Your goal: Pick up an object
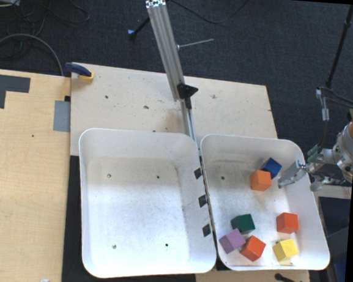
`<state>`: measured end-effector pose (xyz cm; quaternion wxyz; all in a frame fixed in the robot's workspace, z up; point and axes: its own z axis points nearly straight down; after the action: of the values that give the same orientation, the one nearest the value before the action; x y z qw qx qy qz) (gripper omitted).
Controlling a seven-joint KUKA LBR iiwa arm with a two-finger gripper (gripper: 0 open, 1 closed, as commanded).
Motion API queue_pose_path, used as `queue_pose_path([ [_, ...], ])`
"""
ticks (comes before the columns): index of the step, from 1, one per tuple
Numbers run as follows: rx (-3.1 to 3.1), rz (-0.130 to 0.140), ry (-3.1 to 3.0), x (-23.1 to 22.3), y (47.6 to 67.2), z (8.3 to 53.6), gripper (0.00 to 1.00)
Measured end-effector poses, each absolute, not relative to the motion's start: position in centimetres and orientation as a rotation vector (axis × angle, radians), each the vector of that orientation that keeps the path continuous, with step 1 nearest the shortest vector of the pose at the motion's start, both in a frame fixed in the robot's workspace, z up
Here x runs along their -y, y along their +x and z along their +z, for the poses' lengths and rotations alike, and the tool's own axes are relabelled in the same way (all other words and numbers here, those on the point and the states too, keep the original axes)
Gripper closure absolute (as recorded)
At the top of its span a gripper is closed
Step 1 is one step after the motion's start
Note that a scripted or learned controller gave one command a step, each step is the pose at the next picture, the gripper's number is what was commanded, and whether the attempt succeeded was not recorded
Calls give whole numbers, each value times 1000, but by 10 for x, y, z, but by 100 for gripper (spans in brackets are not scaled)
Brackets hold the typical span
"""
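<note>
Hovering over right bin [317, 212] edge, jaws [291, 175] sit nr orange cube [260, 180] w/ blue cube [273, 167] just behind; open or clenched, can't tell. Best approach: drop straight down, straddle orange cube, avoid nudging blue.

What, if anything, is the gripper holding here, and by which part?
Nothing. The gripper hovers at the right bin's right side, beside the orange cube and blue cube, with no object between its jaws.

End effector [291, 174] beside orange cube [260, 180], blue cube [272, 167].
</note>
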<state>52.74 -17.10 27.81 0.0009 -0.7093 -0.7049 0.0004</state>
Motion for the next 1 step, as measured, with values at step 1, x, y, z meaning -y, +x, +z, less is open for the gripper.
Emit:
queue_pose_path([
  [1, 2227, -4, -2223, 171, 527, 353, 0],
])
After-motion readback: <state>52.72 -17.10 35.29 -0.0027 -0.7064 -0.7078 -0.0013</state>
